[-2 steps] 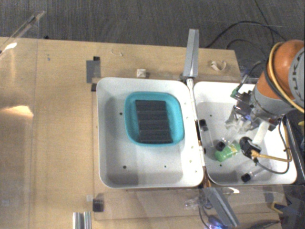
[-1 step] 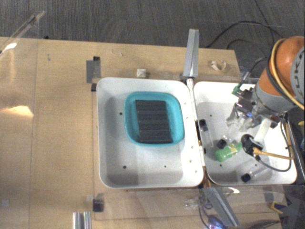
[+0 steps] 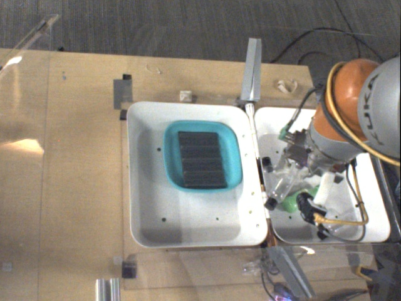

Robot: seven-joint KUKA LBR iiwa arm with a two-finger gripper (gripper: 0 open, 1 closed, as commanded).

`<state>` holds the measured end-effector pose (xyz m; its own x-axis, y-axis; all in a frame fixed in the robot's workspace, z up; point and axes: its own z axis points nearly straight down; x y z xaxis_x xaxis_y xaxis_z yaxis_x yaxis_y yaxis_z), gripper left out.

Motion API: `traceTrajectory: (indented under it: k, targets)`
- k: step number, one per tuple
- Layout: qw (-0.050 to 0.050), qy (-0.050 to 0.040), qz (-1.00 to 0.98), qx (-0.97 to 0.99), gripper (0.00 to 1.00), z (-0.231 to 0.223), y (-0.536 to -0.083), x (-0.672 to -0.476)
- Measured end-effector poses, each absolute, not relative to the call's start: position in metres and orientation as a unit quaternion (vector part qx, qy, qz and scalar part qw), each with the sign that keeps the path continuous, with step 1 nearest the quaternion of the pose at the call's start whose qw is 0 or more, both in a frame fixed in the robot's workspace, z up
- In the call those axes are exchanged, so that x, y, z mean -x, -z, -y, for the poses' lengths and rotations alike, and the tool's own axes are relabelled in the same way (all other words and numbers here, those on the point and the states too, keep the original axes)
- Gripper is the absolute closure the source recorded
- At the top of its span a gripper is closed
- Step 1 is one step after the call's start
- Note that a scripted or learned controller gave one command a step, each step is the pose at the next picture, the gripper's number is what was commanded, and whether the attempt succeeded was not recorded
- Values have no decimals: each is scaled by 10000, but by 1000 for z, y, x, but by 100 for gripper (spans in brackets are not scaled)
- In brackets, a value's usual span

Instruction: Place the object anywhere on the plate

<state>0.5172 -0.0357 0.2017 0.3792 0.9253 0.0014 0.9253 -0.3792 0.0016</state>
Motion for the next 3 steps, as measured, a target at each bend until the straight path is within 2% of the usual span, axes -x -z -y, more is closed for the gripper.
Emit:
traceTrajectory:
  k: [1,2,3]
  targets:
    - [4,-11,-5570,-8305,0,36,-202,-517]
    - [20,-24,-4979,-8672,0,76,-369,-517]
    - [26,-20,-5017,-8650,100,74,-379,-519]
